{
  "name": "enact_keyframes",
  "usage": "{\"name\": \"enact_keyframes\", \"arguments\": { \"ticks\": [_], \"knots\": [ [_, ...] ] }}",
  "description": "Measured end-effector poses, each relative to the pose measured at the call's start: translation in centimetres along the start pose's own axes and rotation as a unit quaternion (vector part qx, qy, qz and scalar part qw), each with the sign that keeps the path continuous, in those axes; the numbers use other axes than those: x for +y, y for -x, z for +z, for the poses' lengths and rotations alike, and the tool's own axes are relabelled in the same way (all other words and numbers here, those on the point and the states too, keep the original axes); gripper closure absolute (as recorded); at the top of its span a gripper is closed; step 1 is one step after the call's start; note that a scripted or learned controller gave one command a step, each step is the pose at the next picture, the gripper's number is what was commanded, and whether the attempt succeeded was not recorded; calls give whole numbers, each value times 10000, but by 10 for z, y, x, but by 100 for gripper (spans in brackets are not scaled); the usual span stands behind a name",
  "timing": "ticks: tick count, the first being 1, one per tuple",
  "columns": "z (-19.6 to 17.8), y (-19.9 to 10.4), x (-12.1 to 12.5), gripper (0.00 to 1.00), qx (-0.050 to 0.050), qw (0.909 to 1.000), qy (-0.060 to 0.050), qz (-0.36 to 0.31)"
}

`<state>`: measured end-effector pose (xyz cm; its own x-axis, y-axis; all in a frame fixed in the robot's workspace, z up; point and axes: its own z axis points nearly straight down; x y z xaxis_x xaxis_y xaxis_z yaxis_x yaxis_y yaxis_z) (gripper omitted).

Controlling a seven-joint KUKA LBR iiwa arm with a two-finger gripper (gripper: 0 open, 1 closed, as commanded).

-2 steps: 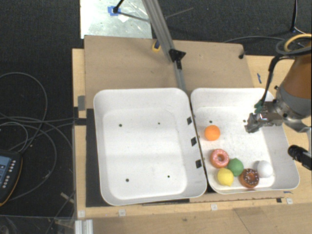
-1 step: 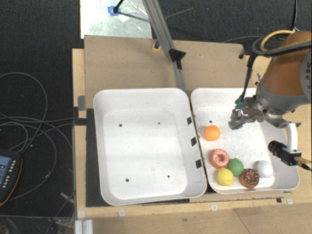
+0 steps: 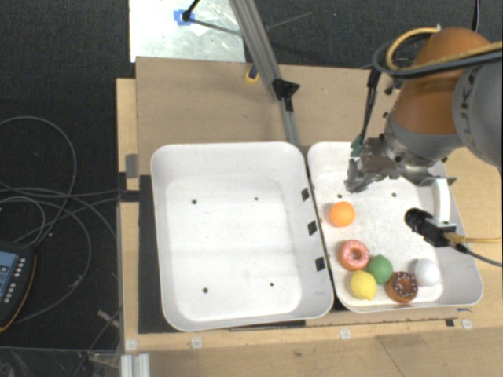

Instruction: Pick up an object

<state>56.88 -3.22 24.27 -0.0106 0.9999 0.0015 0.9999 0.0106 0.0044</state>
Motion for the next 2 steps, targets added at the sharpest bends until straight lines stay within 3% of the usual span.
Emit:
{"name": "enact_keyframes", "arguments": {
  "ticks": [2],
  "knots": [
    [-7,-90,49,100,4,10000,-3,2]
  ]
}}
